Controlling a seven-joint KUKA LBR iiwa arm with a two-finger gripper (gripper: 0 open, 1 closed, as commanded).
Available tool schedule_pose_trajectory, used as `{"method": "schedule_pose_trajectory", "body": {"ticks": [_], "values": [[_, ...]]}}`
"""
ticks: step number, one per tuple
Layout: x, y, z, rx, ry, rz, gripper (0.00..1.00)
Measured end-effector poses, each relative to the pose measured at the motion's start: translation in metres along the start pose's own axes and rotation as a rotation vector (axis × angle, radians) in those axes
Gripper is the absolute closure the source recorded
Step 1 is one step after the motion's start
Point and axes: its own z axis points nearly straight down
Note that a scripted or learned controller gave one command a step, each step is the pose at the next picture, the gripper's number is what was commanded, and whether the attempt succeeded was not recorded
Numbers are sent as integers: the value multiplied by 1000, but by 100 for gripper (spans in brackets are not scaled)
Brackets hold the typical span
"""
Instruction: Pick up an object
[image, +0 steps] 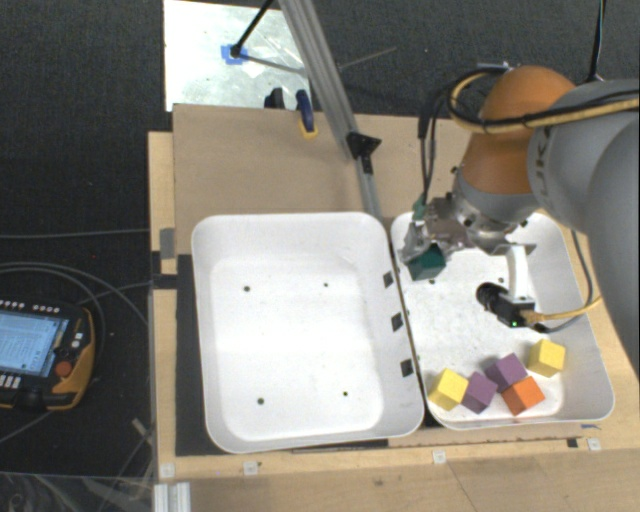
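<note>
White right bin (590, 395), teal block (429, 263) tilted between pincer (424, 250) fingers.

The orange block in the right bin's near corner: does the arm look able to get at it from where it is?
Probably yes. The orange block lies uncovered in the right bin, open from above. Purple blocks crowd its left side, leaving little finger room. The gripper has a green block at its tip.

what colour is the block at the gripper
Teal green block, at the gripper, in the camera view.
</note>
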Motion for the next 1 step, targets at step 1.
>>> {"method": "schedule_pose_trajectory", "body": {"ticks": [1], "values": [[-42,-43,-25,8,-4,14,100]]}}
